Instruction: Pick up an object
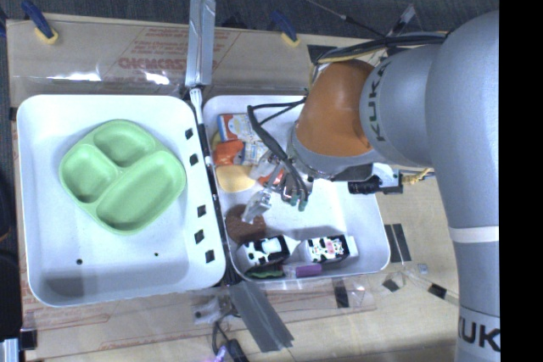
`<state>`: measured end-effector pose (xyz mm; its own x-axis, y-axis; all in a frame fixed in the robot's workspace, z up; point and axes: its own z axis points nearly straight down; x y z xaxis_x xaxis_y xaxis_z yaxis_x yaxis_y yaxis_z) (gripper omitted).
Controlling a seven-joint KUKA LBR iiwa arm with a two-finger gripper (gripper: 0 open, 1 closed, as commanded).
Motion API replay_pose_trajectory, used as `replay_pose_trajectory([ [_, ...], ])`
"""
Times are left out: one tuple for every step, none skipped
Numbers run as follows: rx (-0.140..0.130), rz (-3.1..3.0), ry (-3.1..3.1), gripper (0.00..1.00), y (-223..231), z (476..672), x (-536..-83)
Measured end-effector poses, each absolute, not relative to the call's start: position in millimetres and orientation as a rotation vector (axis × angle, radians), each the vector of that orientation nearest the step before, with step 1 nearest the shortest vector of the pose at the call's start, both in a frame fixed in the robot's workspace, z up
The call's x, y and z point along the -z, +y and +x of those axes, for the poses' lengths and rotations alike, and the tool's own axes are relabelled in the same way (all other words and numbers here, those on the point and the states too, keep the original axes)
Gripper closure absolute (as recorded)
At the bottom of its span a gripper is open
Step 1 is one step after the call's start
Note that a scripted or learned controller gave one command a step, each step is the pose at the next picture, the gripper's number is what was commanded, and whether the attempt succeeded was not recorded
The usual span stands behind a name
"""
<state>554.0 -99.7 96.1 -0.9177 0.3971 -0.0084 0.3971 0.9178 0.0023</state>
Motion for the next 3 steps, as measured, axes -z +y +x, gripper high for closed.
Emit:
replay_pose_trajectory([
  [-0.002, 1.255, 2.876, 0.00, -99, 585.6, -95],
  [0.001, 1.356, 2.831, 0.00, -162, 595.9, -124],
  [-0.002, 1.373, 2.822, 0.00, -96, 590.0, -95],
])
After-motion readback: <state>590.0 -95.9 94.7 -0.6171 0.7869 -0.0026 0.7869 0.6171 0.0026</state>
